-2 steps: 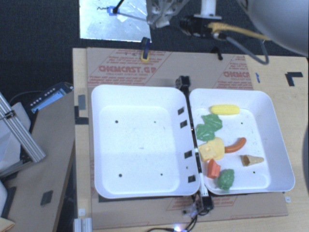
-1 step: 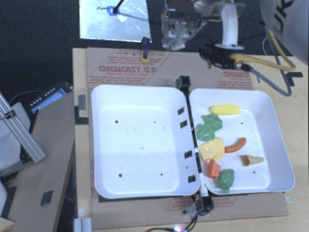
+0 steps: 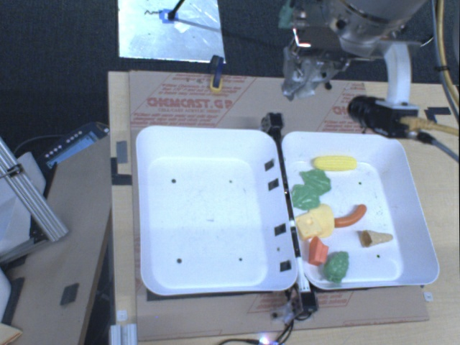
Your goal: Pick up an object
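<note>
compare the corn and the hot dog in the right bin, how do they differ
The corn is yellow; the hot dog is orange-red. The corn lies straight and level near the bin's far edge; the hot dog is curved, tilted, nearer the middle. The corn looks thicker. Both are long toy foods lying flat in the right bin, neither touched by the gripper.

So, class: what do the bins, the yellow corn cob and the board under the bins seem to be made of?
Bins: probably moulded plastic; smooth white walls, rounded corners, a faint sheen.
Corn cob: likely toy plastic; even yellow colour, smooth surface, though too small to be sure.
Board: looks like brown protective paper over a sheet; matt, with red printed lettering.
</note>
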`<action>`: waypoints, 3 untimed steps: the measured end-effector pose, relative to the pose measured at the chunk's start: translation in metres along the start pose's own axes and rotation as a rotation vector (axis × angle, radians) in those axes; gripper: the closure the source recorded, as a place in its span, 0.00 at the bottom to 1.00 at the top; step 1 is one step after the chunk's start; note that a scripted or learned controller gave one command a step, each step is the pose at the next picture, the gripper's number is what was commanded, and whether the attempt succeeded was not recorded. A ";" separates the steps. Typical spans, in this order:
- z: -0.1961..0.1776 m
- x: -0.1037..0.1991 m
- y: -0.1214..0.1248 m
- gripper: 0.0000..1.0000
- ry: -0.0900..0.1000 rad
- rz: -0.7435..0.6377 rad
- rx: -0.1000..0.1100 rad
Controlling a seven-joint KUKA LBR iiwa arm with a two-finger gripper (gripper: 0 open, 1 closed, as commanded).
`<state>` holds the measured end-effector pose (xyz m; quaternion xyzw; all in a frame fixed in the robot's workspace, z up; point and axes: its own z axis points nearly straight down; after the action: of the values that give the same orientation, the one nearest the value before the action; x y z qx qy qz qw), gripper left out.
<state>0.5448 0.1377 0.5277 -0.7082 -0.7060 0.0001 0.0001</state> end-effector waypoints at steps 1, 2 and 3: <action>-0.008 -0.079 -0.001 1.00 -0.001 0.003 -0.004; -0.008 -0.176 -0.022 1.00 -0.002 0.006 -0.003; -0.007 -0.317 -0.018 1.00 -0.006 0.010 -0.004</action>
<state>0.5260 -0.1795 0.5350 -0.7115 -0.7026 0.0008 -0.0032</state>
